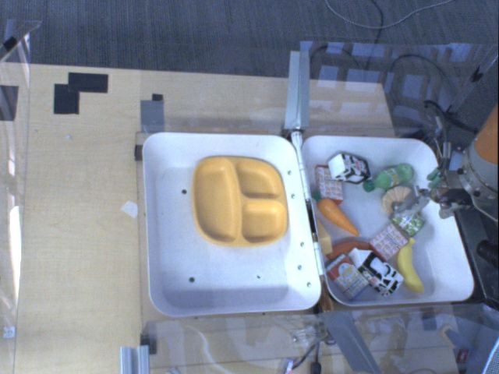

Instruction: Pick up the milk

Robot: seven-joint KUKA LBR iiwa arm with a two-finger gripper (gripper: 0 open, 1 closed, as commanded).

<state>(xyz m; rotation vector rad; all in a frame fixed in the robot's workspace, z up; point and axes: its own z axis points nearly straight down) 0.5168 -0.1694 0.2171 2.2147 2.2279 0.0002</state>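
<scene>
At the near edge of the right bin (446,293) lie a cow-patterned milk carton (381,274), a small printed box (348,276) and a smooth yellow banana (410,267), all close together and all nearer the camera than the gripper (419,203). The gripper hangs over the middle right of that bin, metal and grey, with the arm's orange band (488,142) behind it at the right edge. Whether it is open or closed I cannot tell; it blurs into the things beneath it.

Right under its tip sit a round tan biscuit-like piece (398,197) and a small green packet (409,224). Just beyond it lies a green bottle (388,178) on its side. Farther left of it are a second cow-patterned carton (348,167), a pink printed packet (328,184) and a tapered orange carrot (337,215). Another printed packet (389,241) rests between the gripper and the banana.

Well to its left, the left bin (168,209), white and shallow with rounded corners, holds a glossy yellow tray (238,199) moulded into three compartments.
</scene>
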